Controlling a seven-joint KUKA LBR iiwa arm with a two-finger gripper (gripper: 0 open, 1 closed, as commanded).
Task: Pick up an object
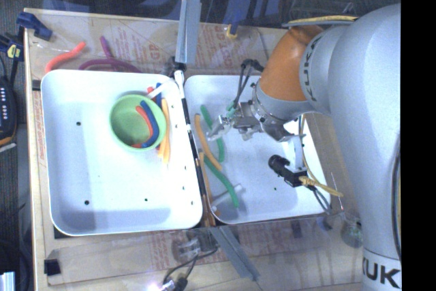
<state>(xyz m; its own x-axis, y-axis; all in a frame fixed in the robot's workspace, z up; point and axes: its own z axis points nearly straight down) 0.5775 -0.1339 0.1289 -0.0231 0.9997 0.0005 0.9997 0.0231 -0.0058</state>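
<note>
My gripper (226, 123) hangs over the left part of the right bin (272, 204), its metal tip just above a few thin strips. A long tan strip (208, 148) lies along the bin's left wall. A green curved strip (225, 181) lies near the front left corner, a short green one (219, 148) sits just below the gripper tip, and another (204, 114) lies to its left. Whether anything sits in the gripper is hidden by the wrist.
The left bin (102, 194) holds a green bowl (135, 122) with red and blue curved pieces in it and an orange stick (165, 140) beside it. An orange tool (65, 58) and a purple cable (109, 65) lie on the bench behind that bin.
</note>
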